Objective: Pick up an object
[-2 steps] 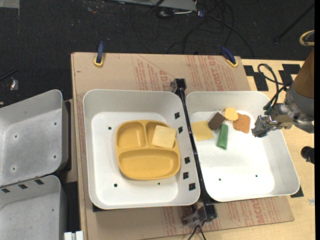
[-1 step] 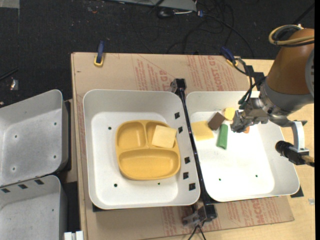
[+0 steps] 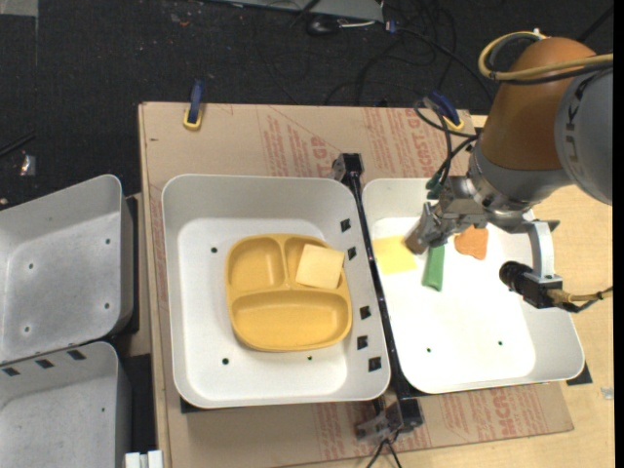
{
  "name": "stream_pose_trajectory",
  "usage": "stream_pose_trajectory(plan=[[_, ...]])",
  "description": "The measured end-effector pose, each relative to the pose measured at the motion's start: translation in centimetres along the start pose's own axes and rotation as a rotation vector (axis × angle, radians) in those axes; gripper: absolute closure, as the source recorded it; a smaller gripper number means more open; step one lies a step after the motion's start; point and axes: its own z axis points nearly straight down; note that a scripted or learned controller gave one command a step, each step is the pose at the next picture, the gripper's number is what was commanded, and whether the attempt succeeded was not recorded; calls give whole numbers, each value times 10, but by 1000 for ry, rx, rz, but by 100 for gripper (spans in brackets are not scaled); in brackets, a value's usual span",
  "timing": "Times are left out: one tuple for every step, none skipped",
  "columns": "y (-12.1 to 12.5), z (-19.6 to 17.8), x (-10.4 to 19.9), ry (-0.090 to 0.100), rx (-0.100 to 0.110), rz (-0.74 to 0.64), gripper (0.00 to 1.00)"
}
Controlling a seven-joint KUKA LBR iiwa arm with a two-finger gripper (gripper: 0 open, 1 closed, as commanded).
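Right bin (image 3: 507, 354) | gripper (image 3: 421, 242), finger state unclear, hangs just above-left of green block (image 3: 433, 268) | block's long axis runs near-vertical, yellow piece (image 3: 391, 255) at left

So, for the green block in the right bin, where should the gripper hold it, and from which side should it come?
Probably at the lower half of the green block, coming straight down from above. It lies flat on the right bin floor as a narrow bar, so fingers could close across its short width. Its upper end sits under the gripper, beside the yellow piece and orange piece; the lower end has free space.
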Motion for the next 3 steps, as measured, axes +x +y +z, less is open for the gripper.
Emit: stream_pose_trajectory(plan=[[13, 9, 45, -1, 1, 1, 100], [31, 2, 103, 0, -1, 0, 100], [44, 6, 148, -1, 0, 1, 100]])
